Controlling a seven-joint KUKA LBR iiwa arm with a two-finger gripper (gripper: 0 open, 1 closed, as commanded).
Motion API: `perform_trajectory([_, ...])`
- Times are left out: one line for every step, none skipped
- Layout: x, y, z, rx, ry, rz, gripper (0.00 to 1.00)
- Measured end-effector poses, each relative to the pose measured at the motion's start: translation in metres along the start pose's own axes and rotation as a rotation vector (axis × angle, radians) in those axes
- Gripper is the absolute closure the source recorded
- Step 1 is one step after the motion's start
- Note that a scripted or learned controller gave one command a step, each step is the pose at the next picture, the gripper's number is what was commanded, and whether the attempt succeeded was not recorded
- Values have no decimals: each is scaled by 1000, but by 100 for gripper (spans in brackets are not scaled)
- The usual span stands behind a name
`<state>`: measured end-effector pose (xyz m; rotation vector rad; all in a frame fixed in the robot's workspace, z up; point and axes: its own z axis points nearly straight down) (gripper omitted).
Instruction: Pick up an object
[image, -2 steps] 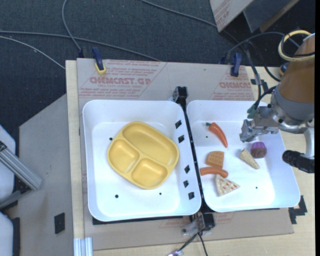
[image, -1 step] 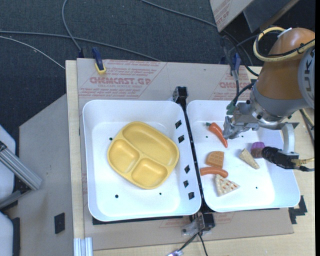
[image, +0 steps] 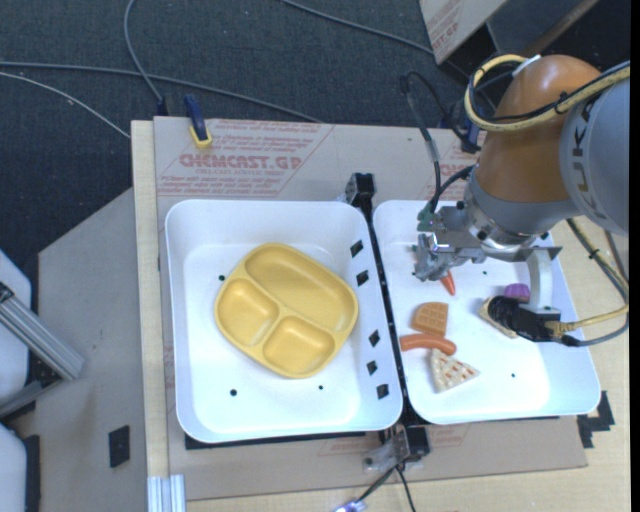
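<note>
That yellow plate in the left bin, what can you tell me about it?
The yellow plate looks like smooth moulded plastic, rounded at the corners, split by raised ridges into three compartments: one long, two smaller. It lies flat and right side up, turned at an angle, near the middle of the left bin. Nothing sits in it.

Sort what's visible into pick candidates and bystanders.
Job-related:
- two-finger gripper over the right bin
- small orange carrot-like piece
- round brown waffle toy
- red sausage toy
- triangular pizza-slice toy

Just lying about:
- yellow divided plastic plate, left bin
- blue clamp
</note>
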<state>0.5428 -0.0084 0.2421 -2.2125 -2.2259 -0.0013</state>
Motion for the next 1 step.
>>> perform_trajectory([49,-3,-2,-1,0,0,100])
